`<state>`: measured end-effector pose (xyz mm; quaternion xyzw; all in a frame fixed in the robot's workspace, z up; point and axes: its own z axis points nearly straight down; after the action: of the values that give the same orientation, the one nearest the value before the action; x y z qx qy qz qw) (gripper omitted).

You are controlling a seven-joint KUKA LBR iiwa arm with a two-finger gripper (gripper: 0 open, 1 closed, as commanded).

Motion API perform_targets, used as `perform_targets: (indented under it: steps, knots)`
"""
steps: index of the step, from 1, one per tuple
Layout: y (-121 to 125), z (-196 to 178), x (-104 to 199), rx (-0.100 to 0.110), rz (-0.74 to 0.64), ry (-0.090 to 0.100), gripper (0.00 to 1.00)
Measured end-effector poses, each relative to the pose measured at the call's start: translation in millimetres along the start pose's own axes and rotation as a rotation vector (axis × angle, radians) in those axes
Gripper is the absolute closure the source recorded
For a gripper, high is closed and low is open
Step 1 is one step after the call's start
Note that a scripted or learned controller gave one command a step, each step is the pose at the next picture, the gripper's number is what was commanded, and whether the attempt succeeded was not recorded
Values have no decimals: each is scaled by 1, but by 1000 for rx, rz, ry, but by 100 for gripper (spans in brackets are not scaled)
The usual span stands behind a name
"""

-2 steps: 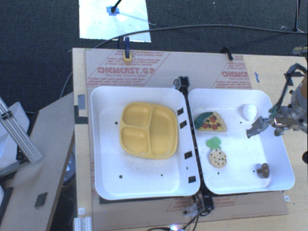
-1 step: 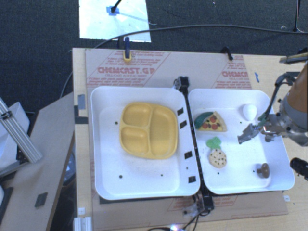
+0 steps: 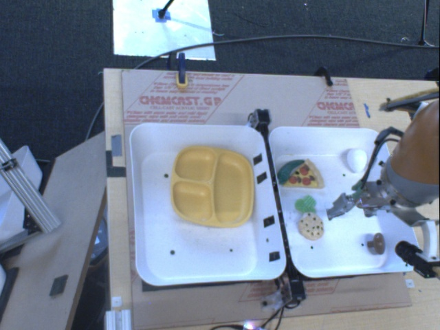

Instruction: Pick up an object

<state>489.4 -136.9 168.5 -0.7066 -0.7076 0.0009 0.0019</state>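
Gripper (image 3: 337, 207) is hung low in the right bin (image 3: 330, 263), apparently nothing held, opening unclear, cookie (image 3: 311, 226) just below-left, likely targeted.

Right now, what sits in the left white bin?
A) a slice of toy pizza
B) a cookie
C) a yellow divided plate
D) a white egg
C: the yellow divided plate lies alone in the left bin; the pizza slice is in the right bin.

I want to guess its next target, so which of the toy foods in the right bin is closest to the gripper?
The small green piece lies closest to the gripper, just to its left in the view. The cookie is slightly farther below, and the pizza slice and white egg lie farther up.
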Motion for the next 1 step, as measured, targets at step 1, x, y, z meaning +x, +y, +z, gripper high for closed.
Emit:
perform_targets:
  steps: [1]
  knots:
    - [4,57,9,-2,1,0,0]
